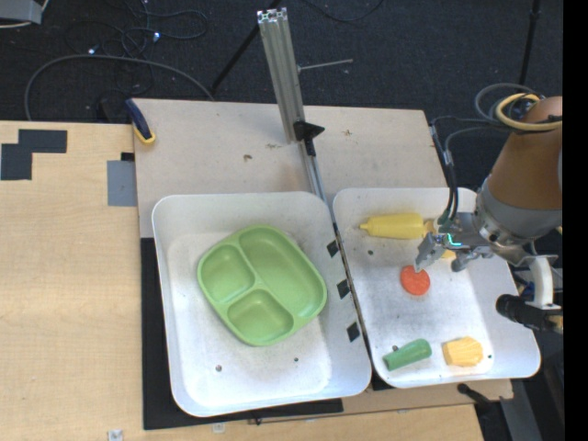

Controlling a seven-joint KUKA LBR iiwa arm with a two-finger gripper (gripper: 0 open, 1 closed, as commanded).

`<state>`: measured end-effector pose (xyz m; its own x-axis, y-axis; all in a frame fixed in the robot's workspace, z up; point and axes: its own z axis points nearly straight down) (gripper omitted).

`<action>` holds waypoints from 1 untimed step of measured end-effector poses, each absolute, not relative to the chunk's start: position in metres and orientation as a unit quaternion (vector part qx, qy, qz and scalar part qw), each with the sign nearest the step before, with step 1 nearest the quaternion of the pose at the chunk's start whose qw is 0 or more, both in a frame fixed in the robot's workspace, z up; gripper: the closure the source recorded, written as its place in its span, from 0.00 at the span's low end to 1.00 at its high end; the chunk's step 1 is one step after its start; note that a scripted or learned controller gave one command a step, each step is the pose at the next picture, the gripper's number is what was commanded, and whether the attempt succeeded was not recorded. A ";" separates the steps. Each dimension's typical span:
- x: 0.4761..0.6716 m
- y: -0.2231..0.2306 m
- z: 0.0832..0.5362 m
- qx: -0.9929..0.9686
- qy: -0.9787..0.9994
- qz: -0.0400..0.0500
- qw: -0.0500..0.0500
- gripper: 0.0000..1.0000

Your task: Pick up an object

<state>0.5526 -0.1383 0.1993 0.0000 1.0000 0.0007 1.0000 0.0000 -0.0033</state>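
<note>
Tomato, the small red one [416, 281], sits mid-way up the right bin [505, 361], just below and slightly left of my claw [447, 250], which hangs spread and empty above it. Nearer the front lie a green piece [407, 354] and a yellow block [462, 351]; farther back, yellow corn [395, 227]. Beyond, bare worktop [230, 145], then dark floor with cables.

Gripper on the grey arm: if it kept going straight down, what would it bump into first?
Probably the round orange-red object, lying just below the gripper in the right white bin. Depth is hard to judge from this angle.
</note>
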 end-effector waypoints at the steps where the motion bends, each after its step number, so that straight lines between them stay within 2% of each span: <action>1: 0.553 -0.138 0.200 -0.707 -0.707 0.000 0.001 0.00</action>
